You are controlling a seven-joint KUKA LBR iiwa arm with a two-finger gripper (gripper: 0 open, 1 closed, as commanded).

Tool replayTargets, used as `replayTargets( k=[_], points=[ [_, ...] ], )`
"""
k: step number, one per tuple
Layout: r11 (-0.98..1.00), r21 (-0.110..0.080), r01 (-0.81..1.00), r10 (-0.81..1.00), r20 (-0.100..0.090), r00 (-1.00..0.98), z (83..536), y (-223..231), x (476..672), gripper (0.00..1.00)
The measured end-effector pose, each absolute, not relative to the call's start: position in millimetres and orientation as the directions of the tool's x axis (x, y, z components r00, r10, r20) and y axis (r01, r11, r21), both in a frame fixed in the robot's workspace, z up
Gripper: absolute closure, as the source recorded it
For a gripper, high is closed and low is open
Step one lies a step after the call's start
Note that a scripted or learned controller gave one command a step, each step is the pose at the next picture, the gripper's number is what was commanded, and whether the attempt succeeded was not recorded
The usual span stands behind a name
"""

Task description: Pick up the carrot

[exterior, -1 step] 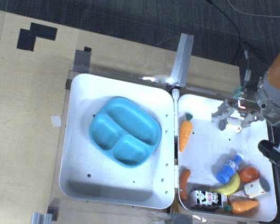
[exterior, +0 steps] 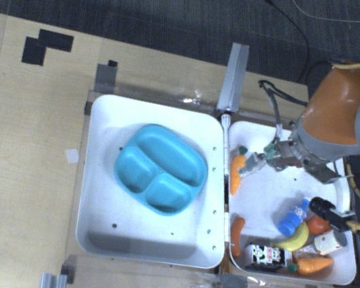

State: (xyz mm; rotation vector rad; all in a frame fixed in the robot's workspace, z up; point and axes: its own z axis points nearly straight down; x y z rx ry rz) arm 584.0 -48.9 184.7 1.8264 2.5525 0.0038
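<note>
While beside carrot [exterior: 235,172], pincer [exterior: 257,161] above right bin [exterior: 256,219]

Carrot [exterior: 236,172] pressed against right bin's left wall [exterior: 226,182]; open floor [exterior: 263,203] left beside it; clutter [exterior: 300,244] crowded lower right.

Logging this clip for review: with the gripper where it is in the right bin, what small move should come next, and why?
Probably a short shift toward the bin's left wall, then down. The two-finger gripper hovers just right of the small orange carrot, which lies along the left wall of the shallow white right bin, not between its fingers.
</note>
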Motion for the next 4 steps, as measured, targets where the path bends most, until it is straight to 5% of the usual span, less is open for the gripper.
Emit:
replayTargets(
  k=[1,2,3,4],
  points=[
    [0.466,0.003,0.885,0.885,-0.001,-0.466,112,-96,584.6,0.0],
    [0.534,0.007,0.846,0.846,-0.005,-0.534,185,-109,576.8,0.0],
    [0.813,0.008,0.582,0.582,-0.013,-0.813,90,-94,582.6,0.0],
    [0.812,0.014,0.583,0.583,-0.016,-0.812,103,-92,584.9,1.0]
  ],
)
